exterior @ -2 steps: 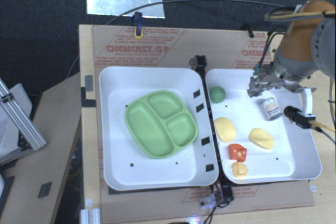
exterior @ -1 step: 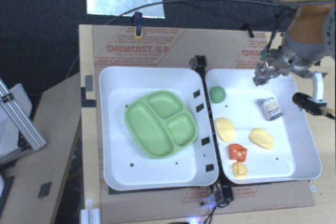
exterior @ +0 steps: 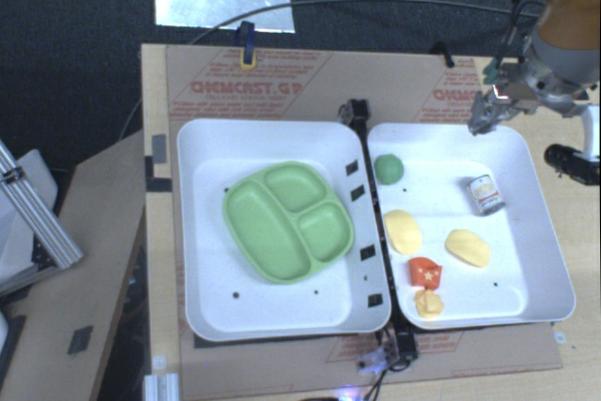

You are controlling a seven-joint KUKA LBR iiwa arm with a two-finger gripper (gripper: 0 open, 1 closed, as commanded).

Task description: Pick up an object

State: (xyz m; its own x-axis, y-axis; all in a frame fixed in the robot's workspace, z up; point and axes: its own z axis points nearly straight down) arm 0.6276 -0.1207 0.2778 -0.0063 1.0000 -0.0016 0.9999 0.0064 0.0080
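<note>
The right bin (exterior: 540,239) holds several small objects: a green ball (exterior: 389,168) at its far left, a small tin can (exterior: 485,194) lying at its right, a pale yellow piece (exterior: 403,231), a yellow lemon-like piece (exterior: 468,247), a red piece (exterior: 424,272) and a small yellow-orange piece (exterior: 429,302) near the front. My gripper (exterior: 482,120) hangs over the right bin's far rim, above and behind the can, with nothing seen between its tips.
The left bin (exterior: 202,202) carries a green divided plate (exterior: 287,220). A black divider (exterior: 371,221) runs between the bins. A blue clamp (exterior: 246,43) sits at the board's far edge, and a cable crosses behind the bins.
</note>
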